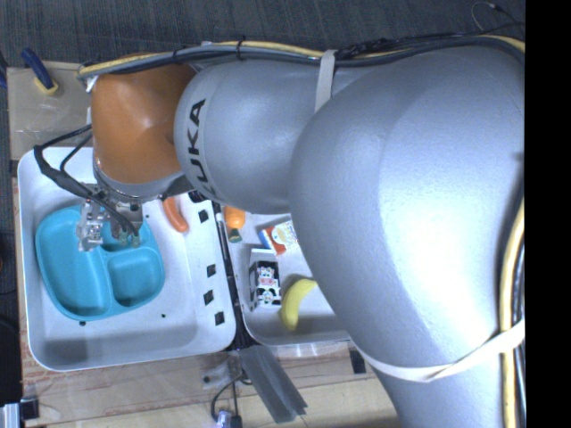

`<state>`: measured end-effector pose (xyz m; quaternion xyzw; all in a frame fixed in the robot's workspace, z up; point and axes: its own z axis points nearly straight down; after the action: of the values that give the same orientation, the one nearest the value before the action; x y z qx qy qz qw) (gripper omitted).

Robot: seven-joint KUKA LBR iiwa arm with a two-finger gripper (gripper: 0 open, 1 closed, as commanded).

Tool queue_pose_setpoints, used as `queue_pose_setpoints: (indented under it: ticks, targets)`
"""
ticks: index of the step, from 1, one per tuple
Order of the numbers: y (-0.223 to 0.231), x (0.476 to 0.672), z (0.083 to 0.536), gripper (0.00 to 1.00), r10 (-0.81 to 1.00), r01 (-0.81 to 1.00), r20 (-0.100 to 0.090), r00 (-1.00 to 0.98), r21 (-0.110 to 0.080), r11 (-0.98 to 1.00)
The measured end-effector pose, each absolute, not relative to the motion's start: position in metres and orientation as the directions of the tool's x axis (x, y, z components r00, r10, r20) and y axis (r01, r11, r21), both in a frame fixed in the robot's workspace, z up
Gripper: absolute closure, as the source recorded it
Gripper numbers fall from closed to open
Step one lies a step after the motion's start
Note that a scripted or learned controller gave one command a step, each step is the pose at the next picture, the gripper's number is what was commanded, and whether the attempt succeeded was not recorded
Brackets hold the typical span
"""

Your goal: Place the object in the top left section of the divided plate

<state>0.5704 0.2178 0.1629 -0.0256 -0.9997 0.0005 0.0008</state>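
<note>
camera view puts your gripper [100, 230] over the blue divided plate [85, 288] in the left bin [116, 341]; its state you cannot tell, nor which object is the task's.

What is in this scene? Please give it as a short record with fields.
arm: reaches from the right over the left bin
tool: above the blue plate, near its upper part
left bin, other: orange piece beside the plate
right bin: banana, cow-print carton, small red-white packet
</note>
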Motion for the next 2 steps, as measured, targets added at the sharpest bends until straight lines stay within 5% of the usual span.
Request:
queue_pose_setpoints:
  ticks: [1,2]
  targets:
    - [0.219,0.646,0.136,1.00,-0.126,-0.126,-0.003,-0.992,0.000,0.992]
    - [0.219,0.551,0.096,1.00,-0.650,-0.650,0.001,-0.760,0.001,0.760]
